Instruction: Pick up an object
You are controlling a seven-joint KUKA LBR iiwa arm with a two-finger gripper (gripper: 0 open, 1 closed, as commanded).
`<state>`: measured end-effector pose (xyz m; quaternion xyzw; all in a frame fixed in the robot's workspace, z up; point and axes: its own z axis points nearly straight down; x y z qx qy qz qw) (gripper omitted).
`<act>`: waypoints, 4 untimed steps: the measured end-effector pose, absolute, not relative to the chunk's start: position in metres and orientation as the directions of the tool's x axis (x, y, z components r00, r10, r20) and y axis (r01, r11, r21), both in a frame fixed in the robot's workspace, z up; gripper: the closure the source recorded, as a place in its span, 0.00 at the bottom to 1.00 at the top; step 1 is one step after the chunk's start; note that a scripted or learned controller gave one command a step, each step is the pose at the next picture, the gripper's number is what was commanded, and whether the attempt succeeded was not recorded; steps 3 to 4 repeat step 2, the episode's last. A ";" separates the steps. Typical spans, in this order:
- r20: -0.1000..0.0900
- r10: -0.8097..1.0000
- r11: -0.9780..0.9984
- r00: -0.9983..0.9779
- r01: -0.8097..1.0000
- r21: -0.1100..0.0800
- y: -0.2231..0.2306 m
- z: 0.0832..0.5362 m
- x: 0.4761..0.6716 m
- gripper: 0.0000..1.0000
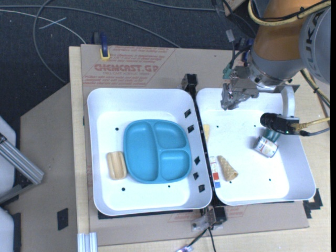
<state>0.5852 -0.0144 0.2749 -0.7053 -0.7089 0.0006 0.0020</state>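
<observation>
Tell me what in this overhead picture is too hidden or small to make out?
- Hand, camera view: too dark and small to tell if anything is in it.
- Small grey-and-teal can: label too small to read.
- Thin card with red and blue marks: partly tucked against the right white bin's wall.
- Grey arm with orange band: cut off by the top edge.

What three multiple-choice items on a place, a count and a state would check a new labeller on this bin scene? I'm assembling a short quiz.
1. Where does the blue divided plate lie?
A. left bin
B. right bin
C. on the cardboard

2. How many compartments does the plate have?
A. two
B. three
C. five

3. How does the gripper stand to the small can?
A. clamped on it
B. resting on it
C. apart from it, above the right bin's far edge

Answers: 1 A, the plate sits in the left bin beside a tan block. 2 B, ridges mark three sections. 3 C, bare floor of the right bin separates them.
</observation>
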 end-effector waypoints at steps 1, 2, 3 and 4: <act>0.002 1.000 0.005 -0.005 1.000 -0.003 0.036 0.270 0.580 1.00; 0.001 1.000 0.005 -0.005 1.000 0.000 0.086 0.266 0.584 1.00; 0.001 1.000 0.005 -0.005 1.000 0.000 0.086 0.266 0.584 1.00; 0.001 1.000 0.005 -0.005 1.000 0.000 0.086 0.266 0.584 1.00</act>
